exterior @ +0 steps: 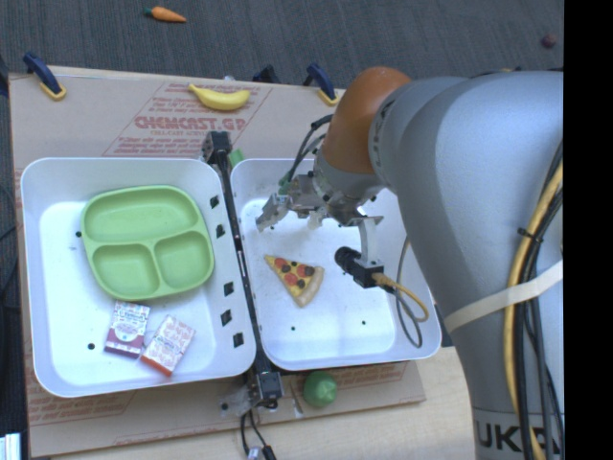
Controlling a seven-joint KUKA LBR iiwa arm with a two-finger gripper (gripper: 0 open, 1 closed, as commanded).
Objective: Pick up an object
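Note:
A toy pizza slice (295, 278) lies flat in the middle of the right bin (383, 343). My gripper (287, 205) hangs over the back left part of that bin, a short way behind the slice and close to the divider between the bins. Nothing shows in its grasp. The arm's orange band (369, 113) and grey body cover the bin's back right part. In the left bin (43, 286) sit a green divided plate (147, 240) and two small snack packets (127, 329) (168, 343).
A toy banana (220, 95) lies on the cardboard behind the bins. A green ball (321, 388) rests in front of the right bin. A black cable plug (359, 266) dangles right of the pizza. Blue clamps (43, 73) hold the board; a carrot (168, 13) lies on the floor.

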